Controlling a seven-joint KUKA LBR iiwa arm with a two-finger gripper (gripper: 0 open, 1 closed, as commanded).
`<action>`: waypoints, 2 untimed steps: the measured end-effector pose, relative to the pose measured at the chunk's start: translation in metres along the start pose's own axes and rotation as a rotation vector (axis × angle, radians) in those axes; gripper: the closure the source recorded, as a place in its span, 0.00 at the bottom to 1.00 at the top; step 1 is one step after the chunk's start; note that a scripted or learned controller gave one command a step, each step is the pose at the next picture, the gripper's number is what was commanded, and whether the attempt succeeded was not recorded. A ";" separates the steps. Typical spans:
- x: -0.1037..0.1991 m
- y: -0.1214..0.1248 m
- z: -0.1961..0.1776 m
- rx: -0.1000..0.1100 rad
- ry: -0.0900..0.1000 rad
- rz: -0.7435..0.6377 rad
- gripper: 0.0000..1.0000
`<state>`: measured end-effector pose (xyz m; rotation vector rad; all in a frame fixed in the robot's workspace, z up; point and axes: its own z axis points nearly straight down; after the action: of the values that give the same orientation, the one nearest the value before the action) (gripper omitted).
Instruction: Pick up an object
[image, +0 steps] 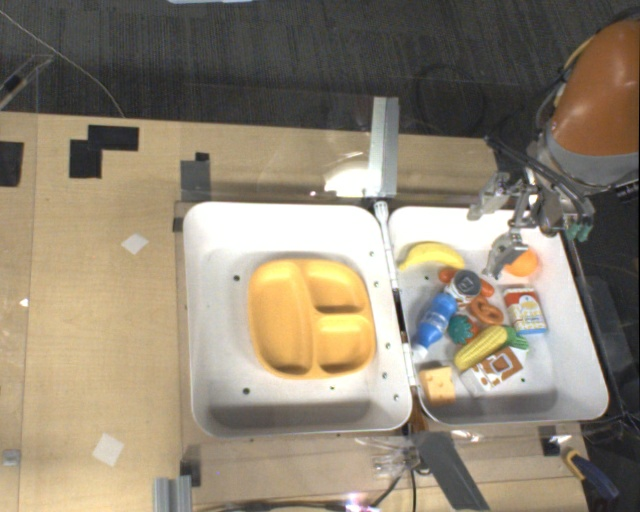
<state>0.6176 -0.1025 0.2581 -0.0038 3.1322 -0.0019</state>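
The arm (598, 95) reaches in over the far right corner of the right bin (580, 390), and its gripper (505, 250) hangs just above the toys at the bin's far end. Whether the gripper is spread or pressed together cannot be told from this angle, and nothing shows plainly pinched in it. An orange ball-like toy (522, 264) lies just beside the gripper, on the side toward the bin's right wall. A banana (430, 256) lies on the gripper's other side, close to the divider between the bins. Nearer the camera than the gripper sit a small round can (466, 284), a blue bottle (435, 318) and a brown pretzel-like piece (486, 312). A small carton (525, 310) lies just nearer than the orange toy. Further toward the near wall lie an ear of corn (482, 346), a printed card (497, 371) beneath it, and a cheese-coloured block (437, 384) by the divider. The left bin (210, 400) holds a yellow divided tray (308, 316), well apart from the gripper.
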 end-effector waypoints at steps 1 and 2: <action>0.007 -0.008 0.148 0.001 -0.011 0.189 0.00; -0.037 0.005 0.162 0.008 0.043 0.411 0.00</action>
<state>0.6564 -0.0975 0.0960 0.6440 3.1086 -0.0119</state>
